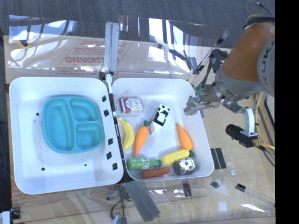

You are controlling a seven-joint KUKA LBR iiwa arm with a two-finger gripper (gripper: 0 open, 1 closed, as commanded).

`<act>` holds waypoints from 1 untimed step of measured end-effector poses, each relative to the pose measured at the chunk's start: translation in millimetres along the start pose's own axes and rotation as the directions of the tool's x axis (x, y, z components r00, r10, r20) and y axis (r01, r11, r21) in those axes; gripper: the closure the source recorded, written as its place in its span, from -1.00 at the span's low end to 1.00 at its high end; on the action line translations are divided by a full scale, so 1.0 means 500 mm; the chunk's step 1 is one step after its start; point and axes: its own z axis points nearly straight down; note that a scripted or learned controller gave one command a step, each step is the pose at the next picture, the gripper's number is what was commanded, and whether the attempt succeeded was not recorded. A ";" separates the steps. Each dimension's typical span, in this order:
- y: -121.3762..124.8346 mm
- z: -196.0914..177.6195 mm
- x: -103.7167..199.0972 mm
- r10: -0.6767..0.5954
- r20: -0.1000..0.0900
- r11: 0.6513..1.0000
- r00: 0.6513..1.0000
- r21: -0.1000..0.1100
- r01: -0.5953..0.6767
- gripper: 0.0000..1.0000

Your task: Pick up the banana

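The banana (126,132), yellow and curved, lies along the left wall of the right bin (203,146), next to an orange carrot (141,139). My gripper (190,107) hangs over the right bin's right rim, well to the right of the banana and apart from it. Between its tips I see no object. The grey arm with its orange band (250,50) reaches in from the upper right.
The right bin also holds a red-and-white box (131,105), a black-and-white carton (160,115), a second carrot (184,136), a yellow piece (175,156), a green bottle (143,163), a red sausage (156,172) and a small can (185,166). A blue divided tray (73,123) lies in the left bin (23,171).
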 end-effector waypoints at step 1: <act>-0.113 0.107 0.038 -0.038 -0.001 0.999 0.999 0.000 0.038 -1.00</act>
